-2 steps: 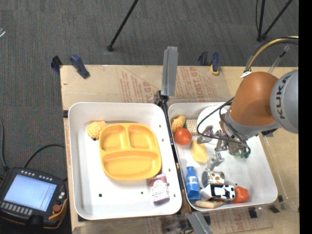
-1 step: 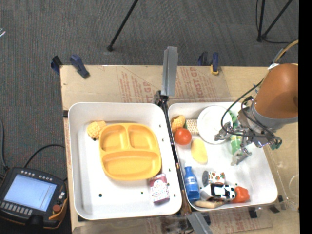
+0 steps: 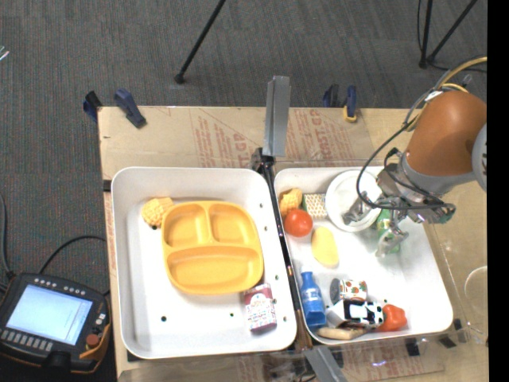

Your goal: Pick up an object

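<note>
tool (image 3: 380, 228) low in right bin (image 3: 433, 281), beside white bowl (image 3: 348, 197); finger state: cannot tell. red tomato (image 3: 298, 223) and yellow lemon (image 3: 324, 246) lie left of it, untouched.

Off the counter (image 3: 183, 134), at lower left: a teach pendant (image 3: 52, 321) on grey carpet (image 3: 95, 38); blue clamps (image 3: 127, 106) at the counter's back edge.

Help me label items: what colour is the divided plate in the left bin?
Yellow-orange divided plate, clearest in the camera view.
</note>
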`<move>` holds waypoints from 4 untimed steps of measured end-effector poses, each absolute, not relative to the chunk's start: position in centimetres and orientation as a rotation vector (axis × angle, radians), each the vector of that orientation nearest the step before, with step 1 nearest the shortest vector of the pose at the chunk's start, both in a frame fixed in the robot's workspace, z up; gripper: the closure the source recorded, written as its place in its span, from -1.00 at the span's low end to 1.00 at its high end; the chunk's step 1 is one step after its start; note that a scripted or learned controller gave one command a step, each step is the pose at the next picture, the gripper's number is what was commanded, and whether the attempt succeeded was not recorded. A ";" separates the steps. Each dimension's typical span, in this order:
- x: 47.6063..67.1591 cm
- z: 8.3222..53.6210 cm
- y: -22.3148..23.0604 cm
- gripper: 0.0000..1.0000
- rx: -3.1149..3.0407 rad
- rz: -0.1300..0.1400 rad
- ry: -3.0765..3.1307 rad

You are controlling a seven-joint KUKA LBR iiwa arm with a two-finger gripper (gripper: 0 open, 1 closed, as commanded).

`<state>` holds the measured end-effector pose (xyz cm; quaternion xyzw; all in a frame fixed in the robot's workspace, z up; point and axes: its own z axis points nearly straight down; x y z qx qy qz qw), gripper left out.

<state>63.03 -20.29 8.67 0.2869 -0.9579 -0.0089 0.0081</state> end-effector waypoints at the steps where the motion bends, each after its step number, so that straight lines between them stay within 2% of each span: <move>1: 61.0 9.8 -20.2 -1.00 1.448 -0.004 -2.792; 2: 61.1 10.8 -20.1 1.00 1.443 -0.009 -2.798; 3: 61.1 10.7 -20.1 -1.00 1.441 -0.010 -2.799; 4: 58.9 8.6 -16.7 -1.00 1.826 -0.009 -2.558</move>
